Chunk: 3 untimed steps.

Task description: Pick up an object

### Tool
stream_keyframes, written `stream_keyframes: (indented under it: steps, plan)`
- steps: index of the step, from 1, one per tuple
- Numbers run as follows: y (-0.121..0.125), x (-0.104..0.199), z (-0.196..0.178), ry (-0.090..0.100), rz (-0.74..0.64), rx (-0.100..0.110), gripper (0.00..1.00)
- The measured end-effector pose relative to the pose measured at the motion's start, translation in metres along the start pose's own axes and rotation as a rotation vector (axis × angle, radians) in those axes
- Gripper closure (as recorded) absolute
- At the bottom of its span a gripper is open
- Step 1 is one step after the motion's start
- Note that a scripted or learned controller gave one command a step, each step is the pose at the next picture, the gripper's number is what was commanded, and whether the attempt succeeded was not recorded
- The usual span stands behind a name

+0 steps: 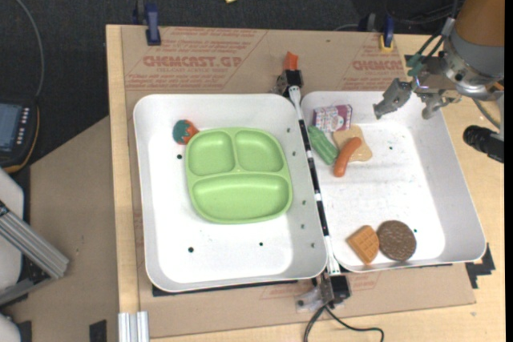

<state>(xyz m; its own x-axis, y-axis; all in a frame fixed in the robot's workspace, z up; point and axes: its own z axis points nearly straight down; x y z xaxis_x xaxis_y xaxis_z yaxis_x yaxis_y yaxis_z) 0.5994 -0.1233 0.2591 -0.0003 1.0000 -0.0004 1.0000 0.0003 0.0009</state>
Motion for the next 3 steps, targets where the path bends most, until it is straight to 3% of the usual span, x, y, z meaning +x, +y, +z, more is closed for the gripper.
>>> stream_keyframes:
  steps: [1, 2, 3]
  plan:
    - [0.067, 0.031, 0.165, 0.003, -0.005, 0.010, 0.00]
    - [-0.030, 0.008, 0.171, 0.001, 0.007, -0.004, 0.00]
    - [-0.027, 0.009, 0.162, -0.002, 0.003, -0.007, 1.00]
